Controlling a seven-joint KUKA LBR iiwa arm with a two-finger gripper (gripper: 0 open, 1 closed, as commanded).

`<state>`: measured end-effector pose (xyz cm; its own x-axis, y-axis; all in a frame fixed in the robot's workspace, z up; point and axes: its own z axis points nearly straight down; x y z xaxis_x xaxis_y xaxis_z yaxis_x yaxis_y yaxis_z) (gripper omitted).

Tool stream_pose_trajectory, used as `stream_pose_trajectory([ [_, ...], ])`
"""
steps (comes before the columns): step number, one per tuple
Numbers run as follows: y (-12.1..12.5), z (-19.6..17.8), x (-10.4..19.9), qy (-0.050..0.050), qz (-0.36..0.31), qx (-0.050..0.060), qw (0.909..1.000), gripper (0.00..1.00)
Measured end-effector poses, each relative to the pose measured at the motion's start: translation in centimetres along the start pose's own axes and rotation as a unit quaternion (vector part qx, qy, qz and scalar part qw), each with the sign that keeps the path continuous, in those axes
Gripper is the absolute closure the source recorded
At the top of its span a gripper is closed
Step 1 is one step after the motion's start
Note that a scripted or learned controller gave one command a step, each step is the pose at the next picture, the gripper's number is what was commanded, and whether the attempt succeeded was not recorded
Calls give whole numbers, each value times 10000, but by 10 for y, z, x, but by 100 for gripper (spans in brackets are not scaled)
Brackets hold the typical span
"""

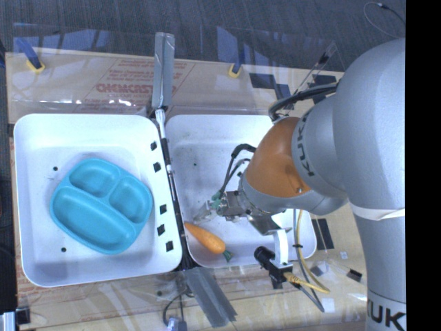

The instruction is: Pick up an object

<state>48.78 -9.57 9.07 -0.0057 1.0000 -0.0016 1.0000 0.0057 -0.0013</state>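
In the camera view, the claw [215,205] is seen low inside the right bin [207,136], at the end of the grey arm [358,136] that reaches in from the right, with the orange band [275,164] just above the wrist. Whether the claw is wide or narrow cannot be told, since the wrist and cabling hide much of it. The likely target, an orange carrot [204,238], lies on the bin floor near the front wall, just below and slightly left of the claw, apart from it and not gripped. For a sound pick, the claw would probably best be brought over the carrot's middle and aligned across its narrow width, so that the tapered body is not squeezed out sideways; the nearby front wall and the divider between the bins leave little room on that side. The left bin [34,136] holds a blue compartment plate [101,204], well apart from the action. Both bins rest on a worktop [103,81] covered by printed board, with dark flooring seen beyond it.
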Motion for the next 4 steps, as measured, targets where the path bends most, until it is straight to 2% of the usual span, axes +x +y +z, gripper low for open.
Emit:
stream_pose_trajectory([
  [1, -1, -7, 0, 12, -27, 38, 10000, 100],
  [2, 124, -99, 9, 7, -12, 18, 10000, 100],
  [3, 124, -99, 9, 10, -14, 25, 10000, 0],
  [4, 35, -25, -3, 18, 0, 40, 10000, 0],
])
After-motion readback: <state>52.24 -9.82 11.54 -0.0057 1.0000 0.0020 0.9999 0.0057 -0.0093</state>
